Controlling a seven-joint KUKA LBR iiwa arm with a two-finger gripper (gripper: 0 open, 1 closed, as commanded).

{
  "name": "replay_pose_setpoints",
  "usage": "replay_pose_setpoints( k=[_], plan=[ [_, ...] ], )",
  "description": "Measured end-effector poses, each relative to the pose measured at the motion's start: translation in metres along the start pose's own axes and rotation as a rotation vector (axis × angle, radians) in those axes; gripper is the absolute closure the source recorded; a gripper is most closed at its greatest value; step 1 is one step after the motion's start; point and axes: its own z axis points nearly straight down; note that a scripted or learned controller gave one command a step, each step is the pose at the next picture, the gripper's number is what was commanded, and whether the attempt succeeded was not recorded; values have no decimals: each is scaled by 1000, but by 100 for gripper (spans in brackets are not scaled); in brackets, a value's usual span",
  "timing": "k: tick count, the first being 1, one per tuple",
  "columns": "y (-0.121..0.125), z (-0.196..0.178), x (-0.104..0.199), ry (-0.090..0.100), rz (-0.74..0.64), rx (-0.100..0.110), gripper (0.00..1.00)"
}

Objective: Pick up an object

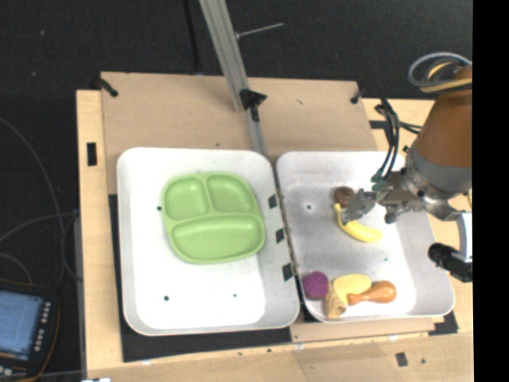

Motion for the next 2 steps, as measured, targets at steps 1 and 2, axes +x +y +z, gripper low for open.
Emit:
replay_pose_setpoints(
  k=[1, 2],
  plan=[
    [0, 0, 0, 0, 1, -1, 0],
    [-8, 49, -8, -1, 3, 5, 0]
  ],
)
